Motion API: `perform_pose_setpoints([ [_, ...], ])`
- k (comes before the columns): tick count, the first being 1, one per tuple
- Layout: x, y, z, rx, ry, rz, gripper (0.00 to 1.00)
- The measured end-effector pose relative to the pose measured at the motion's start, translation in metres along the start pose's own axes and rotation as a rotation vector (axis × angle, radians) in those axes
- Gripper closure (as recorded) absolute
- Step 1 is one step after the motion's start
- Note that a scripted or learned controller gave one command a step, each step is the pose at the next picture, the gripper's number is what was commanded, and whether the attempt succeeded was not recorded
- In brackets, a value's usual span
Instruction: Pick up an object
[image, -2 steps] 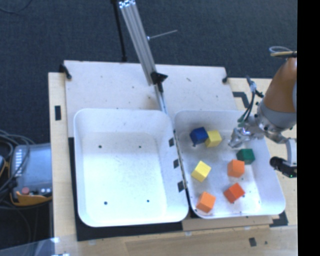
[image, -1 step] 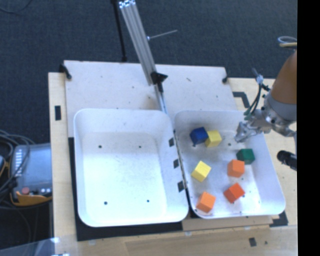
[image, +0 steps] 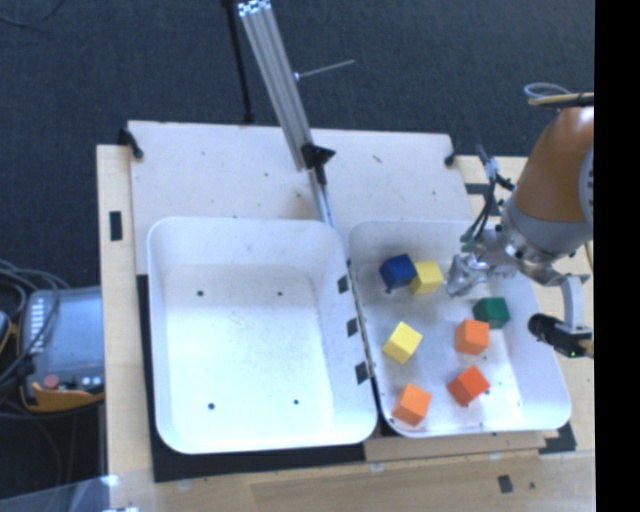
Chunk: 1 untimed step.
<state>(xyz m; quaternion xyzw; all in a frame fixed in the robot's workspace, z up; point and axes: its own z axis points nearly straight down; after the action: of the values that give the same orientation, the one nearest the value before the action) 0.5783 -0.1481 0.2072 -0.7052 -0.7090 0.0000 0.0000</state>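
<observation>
The tool (image: 462, 276) hangs low in the right bin (image: 520, 410), near the yellow cube (image: 427, 277) and green cube (image: 491, 311). It looks like the approach step, and I cannot tell its state. Next it must settle squarely over one cube.

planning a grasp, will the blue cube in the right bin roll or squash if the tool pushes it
The blue cube looks solid and flat-faced, so it will probably slide, not roll or squash. It sits against a yellow cube, so a push would likely shift both.
</observation>
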Motion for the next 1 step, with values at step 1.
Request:
perform_pose_setpoints([
  [1, 0.0492, -0.0054, -0.0153, -0.001, 0.002, -0.002, 1.0],
])
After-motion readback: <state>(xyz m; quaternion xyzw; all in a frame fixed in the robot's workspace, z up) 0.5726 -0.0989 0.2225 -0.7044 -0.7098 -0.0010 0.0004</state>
